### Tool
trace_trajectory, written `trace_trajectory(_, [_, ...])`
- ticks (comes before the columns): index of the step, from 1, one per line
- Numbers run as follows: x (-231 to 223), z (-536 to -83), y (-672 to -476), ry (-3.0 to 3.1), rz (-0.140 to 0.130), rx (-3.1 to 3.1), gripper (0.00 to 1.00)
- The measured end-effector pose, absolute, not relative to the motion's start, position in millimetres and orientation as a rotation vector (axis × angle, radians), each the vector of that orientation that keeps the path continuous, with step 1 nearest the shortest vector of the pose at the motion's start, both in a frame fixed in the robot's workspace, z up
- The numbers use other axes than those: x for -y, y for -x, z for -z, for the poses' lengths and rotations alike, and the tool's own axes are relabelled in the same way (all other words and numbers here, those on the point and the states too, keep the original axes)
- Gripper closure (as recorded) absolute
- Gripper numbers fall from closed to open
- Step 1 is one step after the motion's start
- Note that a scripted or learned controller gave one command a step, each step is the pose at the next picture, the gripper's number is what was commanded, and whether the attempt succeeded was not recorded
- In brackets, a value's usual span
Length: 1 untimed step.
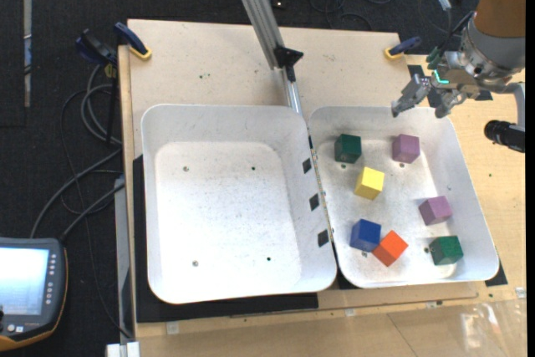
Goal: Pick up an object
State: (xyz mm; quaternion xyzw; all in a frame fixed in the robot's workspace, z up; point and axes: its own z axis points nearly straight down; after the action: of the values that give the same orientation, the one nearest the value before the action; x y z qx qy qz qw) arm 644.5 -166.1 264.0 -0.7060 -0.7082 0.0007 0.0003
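left bin point(167, 130): sitting on the bench, white floor showing, no cubes lying on it.
right bin point(476, 217): holding all seven cubes, touching the left bin along the shared edge.
dark green cube point(348, 148): lying at the upper left of the right bin.
yellow cube point(369, 182): lying just below it, tilted.
blue cube point(364, 235): touching the orange cube point(390, 247), so a tight pair and a poor first target.
purple cube point(405, 147): sitting nearest the tool, standing apart from its neighbours; likely the pick.
gripper point(425, 96): hovering over the bin's upper rim, fingers looking spread and carrying nothing.
key relation: purple cube is lying just below and slightly left of the gripper in the view, so I'm expecting a short shift that way, then a straight descent.
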Motion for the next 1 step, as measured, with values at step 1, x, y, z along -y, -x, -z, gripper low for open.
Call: trace_trajectory(1, [169.0, -205.4, -652.1, 2.217, -0.006, 2.22, 0.0])
